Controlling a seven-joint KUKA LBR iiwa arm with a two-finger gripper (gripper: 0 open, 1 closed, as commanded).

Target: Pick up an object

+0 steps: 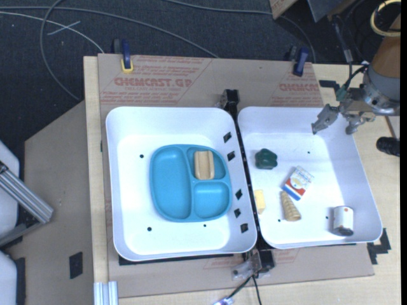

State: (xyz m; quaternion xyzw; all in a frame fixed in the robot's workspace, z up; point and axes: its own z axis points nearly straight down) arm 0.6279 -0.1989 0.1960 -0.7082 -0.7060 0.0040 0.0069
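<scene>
Gripper (336, 121) hovering at the right bin's (362, 170) upper right rim, fingers spread, nothing between them. Nearest candidate, green object (266, 159), toward 8 o'clock from the jaws, compact, no clear long axis. Bare floor around it; snack packet (297, 183) and cone (290, 206) farther, near 7 o'clock.

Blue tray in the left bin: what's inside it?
The blue tray holds one tan block in its upper right compartment. Whatever lies under the block is covered.

Arm enters from upper right, wrist angled down-left. Gripper (336, 120) up high, two fingers (322, 119) spread apart, nothing between them.
</scene>
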